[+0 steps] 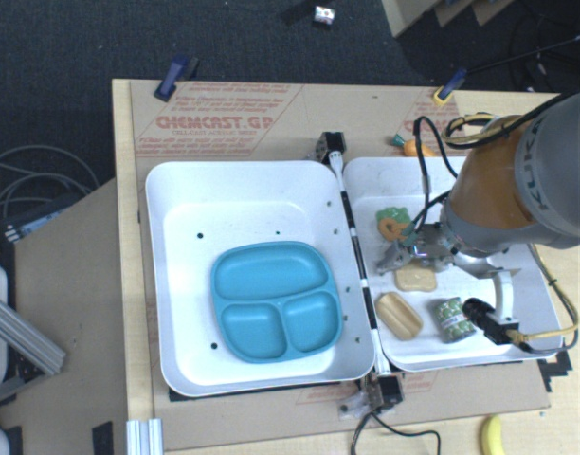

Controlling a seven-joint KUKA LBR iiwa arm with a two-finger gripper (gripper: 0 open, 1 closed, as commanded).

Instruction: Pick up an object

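1. Lying in the right bin, four small objects cluster toward its left wall: a green-and-orange piece farthest back, a pale tan block in the middle, a tan oval piece near the front, and a green patterned cylinder just beside it.
2. The gripper hangs low between the green-and-orange piece and the tan block; whether the jaws are spread or pressed together cannot be told.
3. The arm covers the bin's right half, leaving open floor only along the front edge.
4. The left bin holds a blue divided tray, with bare white floor all around it.
5. Both bins sit touching on the bench.
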